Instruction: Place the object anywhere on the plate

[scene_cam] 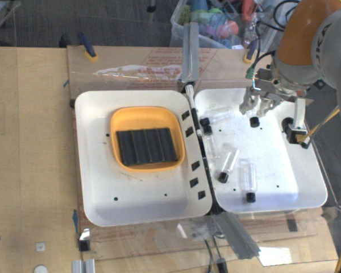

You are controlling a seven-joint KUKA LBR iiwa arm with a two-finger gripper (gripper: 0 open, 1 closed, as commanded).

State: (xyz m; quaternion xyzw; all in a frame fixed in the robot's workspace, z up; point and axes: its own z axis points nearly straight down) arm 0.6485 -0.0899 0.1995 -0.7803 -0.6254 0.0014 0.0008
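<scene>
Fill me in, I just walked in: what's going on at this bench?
A robot arm is reaching over the right bin, its hand low near the bin's back. Several clear tubes with black caps lie there, one near the middle. In the left bin sits a yellow plate carrying a black ridged block.

Even, fairly bright overhead light is falling across the bench (28,152); the white bins (96,198) are glaring mildly, shadows are staying soft, and detail is looking slightly grainy.
</scene>
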